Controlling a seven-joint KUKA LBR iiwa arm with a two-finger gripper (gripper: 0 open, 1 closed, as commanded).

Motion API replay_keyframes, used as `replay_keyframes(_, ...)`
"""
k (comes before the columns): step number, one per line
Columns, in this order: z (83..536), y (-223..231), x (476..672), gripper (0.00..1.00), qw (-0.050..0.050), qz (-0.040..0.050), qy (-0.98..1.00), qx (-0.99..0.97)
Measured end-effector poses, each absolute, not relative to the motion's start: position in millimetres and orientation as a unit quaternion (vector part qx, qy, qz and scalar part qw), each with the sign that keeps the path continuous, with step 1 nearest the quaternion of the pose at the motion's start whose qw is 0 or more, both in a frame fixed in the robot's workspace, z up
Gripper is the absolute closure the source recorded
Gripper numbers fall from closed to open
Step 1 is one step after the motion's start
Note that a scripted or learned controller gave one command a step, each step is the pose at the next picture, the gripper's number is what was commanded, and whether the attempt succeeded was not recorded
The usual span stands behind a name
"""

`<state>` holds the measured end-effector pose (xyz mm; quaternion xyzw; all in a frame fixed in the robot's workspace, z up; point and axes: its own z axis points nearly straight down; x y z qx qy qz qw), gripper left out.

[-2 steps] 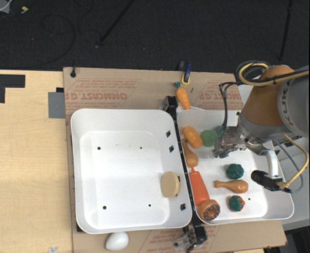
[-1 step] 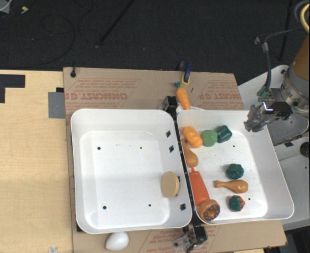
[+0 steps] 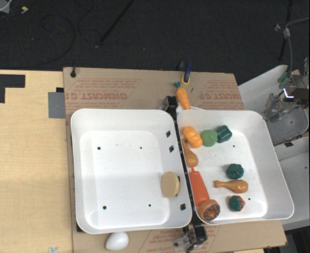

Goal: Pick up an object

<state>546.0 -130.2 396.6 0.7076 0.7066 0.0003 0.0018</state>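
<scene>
Right bin [image 3: 273, 157] holds toys; drumstick [image 3: 232, 185] lies apart, so descend centred there. Gripper [image 3: 281, 107] state: cannot tell.

A tan round disc [image 3: 170, 184] lies flat in the left bin [image 3: 86, 141], against its right wall. Right of that wall lie a long orange carrot [image 3: 199, 187] and a chicken drumstick [image 3: 232, 185].
</scene>
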Motion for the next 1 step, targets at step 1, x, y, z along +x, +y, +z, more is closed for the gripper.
replay_keyframes(1,419.9,-153.8,570.7,1.0,0.001,-0.0001,0.707,0.707)
